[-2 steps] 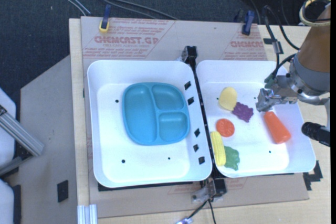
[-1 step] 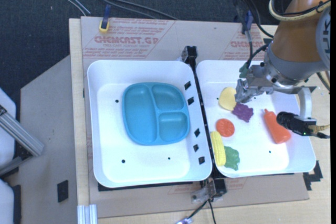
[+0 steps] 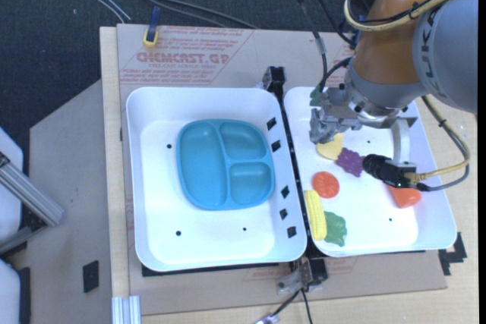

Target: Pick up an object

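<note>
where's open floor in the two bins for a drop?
Left bin: bare strips all round the blue tray, widest along the near edge and left wall. Right bin: crowded at its left half, with the claw over the yellow piece, then purple piece, orange disc, corn and green piece. Bare patch near-right, below the orange-red piece.

one fixed view from above the bench, looking down at a slant, far enough to take in both shallow white plastic bins (image 3: 144,163) side by side; grey arm with orange band (image 3: 395,26) entering from the right.
</note>
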Controlling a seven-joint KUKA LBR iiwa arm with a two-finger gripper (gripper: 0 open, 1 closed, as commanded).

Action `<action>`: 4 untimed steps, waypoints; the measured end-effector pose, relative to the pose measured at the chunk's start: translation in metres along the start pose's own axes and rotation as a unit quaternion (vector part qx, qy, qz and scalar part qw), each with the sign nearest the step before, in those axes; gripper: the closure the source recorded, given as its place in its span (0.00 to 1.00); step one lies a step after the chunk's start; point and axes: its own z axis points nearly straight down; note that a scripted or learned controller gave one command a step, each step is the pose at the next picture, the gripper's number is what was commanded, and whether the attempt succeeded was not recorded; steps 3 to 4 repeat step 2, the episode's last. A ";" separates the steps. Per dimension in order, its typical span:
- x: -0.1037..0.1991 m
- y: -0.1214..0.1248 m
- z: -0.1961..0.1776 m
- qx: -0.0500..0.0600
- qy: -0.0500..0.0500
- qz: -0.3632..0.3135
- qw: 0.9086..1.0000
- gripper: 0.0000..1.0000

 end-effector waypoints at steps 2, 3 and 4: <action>0.094 0.044 0.008 0.000 0.000 0.000 1.000 1.00; 0.094 0.044 0.008 0.000 0.000 0.000 1.000 1.00; 0.094 0.044 0.008 0.000 0.000 0.000 1.000 1.00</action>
